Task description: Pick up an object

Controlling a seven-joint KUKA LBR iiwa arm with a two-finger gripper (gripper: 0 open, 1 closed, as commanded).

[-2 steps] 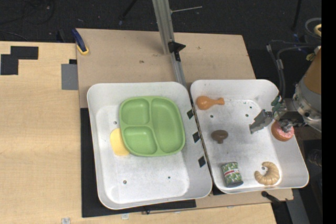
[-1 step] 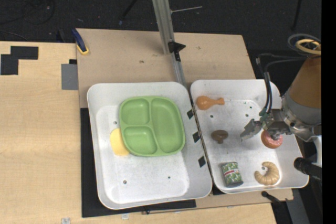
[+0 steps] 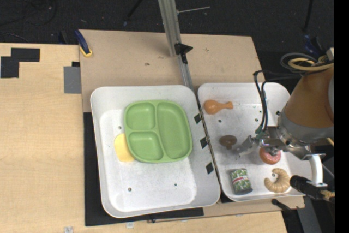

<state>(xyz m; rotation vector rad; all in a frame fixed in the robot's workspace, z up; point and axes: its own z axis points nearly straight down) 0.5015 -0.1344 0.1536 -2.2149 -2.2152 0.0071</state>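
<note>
- Camera view looks down on a pale wooden bench bearing a brown board, with dark floor and cables behind.
- An aluminium post stands at the board's back.
- The left bin holds a green divided plate overlapping a yellow object.
- The right bin holds an orange gourd-shaped toy, a brown piece, a green can, a croissant and a red object.
- The gripper sits just above the red object; whether it is spread or pinching cannot be told.
</note>
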